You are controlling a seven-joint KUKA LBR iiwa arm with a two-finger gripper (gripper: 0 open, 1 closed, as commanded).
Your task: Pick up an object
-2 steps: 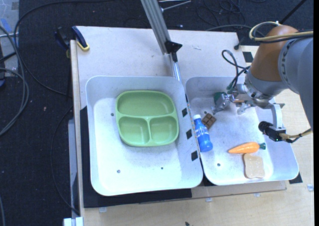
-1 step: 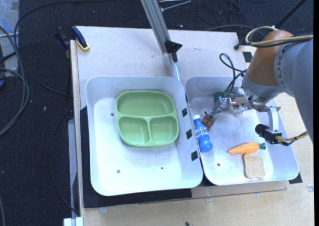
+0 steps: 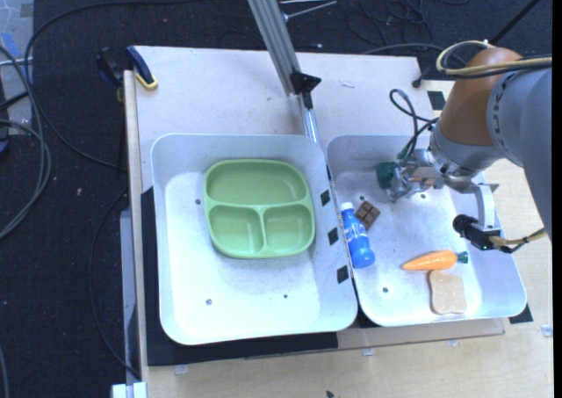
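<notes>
In the right bin (image 3: 500, 295) lie a blue bottle with a white cap (image 3: 356, 236), a small brown block (image 3: 368, 213), an orange carrot (image 3: 431, 260) and a tan bread slice (image 3: 448, 292). My gripper (image 3: 399, 184) hangs low over the bin's far part, up and to the right of the brown block. A dark green piece (image 3: 386, 174) sits right at the gripper's tip; whether it is an object or part of the tool is unclear.
The left bin (image 3: 176, 300) holds a green divided plate (image 3: 260, 207). A slanted metal pole (image 3: 277, 32) crosses the back of the bench down to the bins' junction. Cables (image 3: 406, 111) loop near the wrist.
</notes>
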